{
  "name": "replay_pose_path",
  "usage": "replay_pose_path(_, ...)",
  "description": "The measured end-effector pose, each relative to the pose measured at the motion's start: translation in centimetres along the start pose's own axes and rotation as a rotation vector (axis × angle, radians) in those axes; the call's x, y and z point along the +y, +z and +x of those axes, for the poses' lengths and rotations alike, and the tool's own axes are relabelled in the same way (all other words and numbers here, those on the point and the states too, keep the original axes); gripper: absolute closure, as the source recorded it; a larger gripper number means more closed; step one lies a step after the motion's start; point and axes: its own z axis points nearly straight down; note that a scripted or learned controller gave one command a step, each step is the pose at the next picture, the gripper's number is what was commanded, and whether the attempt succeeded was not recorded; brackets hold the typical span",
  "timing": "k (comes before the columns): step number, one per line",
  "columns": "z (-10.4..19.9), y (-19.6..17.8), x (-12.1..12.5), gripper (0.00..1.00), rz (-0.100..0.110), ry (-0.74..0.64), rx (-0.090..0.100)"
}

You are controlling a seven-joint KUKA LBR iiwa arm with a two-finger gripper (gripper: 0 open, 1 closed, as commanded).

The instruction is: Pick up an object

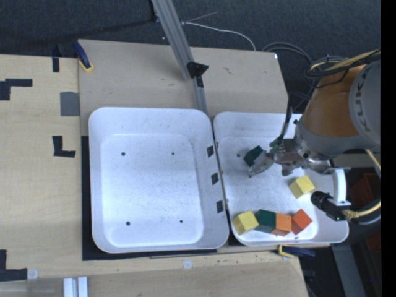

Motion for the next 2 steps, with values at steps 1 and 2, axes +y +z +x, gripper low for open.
replay_pose_path(1,-0.9,9.2,5.6,0.00,0.005,-0.001,-0.002)
replay_pose_path(2,0.8,10.2,7.7,0.00,-0.001,-0.002,-0.001)
